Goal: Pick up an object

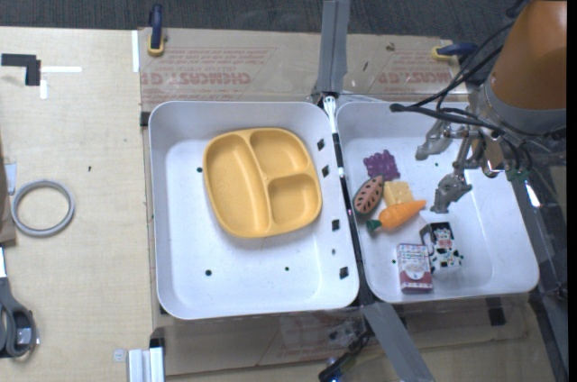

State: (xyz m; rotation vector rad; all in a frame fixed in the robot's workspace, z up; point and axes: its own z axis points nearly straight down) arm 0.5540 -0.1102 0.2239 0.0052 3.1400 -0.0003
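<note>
Right bin [505, 277]: shallow, white, on the desk [81, 146]. Contents clustered in its left half.
- Purple piece [381, 164], nearest the far wall.
- Brown oval toy [368, 195], just beside the bin's left wall.
- Pale yellow block [398, 192], touching the carrot.
- Orange carrot [401, 213], lying crosswise, its tip pointing right toward the tool.
- Red-and-white carton [414, 268], near the front wall.
- Black-and-white cow figure [443, 248], just beside the carton, on its right.

Tool [448, 191]: over the right bin, its fingers pointing down and seemingly slightly parted, though the view is poor here. Nothing between them. The carrot's tip lies just left of the fingertips; the cow figure sits just in front of them.

Left bin [171, 218]: white, holds a yellow divided plate [262, 181] with three compartments.

Desk, left side: grey ring [41, 207]; scissors [15, 326] at the near edge.
</note>
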